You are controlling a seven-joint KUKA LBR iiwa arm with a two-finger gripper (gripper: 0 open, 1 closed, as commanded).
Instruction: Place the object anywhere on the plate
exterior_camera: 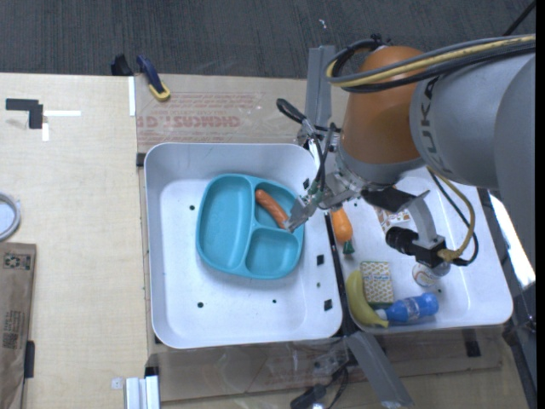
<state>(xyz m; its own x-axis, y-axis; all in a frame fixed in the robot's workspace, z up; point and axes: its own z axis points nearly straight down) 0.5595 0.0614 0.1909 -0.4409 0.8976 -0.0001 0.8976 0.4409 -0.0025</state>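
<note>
Sausage [272, 207] lies in an upper compartment of the plate [223, 228]; gripper [298, 217] beside it, finger state indeterminate; advise retreating straight up, clear of the rim.

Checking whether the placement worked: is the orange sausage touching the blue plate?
Touching. The camera view shows the sausage lying inside an upper compartment of the blue plate, resting on its surface beside the gripper.
</note>
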